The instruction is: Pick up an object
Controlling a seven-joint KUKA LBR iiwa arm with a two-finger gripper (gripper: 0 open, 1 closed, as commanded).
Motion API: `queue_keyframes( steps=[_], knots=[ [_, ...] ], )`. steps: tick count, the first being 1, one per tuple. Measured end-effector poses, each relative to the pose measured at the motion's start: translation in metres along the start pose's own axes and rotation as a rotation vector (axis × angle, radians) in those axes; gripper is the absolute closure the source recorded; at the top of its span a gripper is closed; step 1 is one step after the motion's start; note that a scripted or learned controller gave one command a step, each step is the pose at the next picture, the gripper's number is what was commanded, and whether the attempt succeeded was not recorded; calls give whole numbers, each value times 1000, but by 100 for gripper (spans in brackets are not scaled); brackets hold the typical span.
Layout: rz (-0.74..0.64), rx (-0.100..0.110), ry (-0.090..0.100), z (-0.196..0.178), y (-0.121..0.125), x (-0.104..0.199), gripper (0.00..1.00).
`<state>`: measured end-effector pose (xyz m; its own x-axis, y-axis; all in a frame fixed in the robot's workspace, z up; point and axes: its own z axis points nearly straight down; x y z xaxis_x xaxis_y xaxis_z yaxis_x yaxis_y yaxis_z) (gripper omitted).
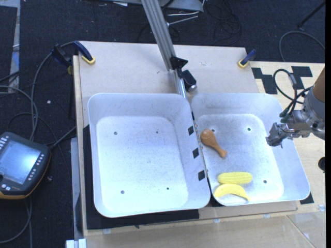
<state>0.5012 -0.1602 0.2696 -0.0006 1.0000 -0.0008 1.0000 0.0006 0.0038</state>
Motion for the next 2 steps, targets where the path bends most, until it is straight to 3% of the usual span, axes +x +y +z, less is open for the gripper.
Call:
queue_keyframes(
  steps=[2],
  knots=[
    [-4,5,2,25,40,91,100]
  ],
)
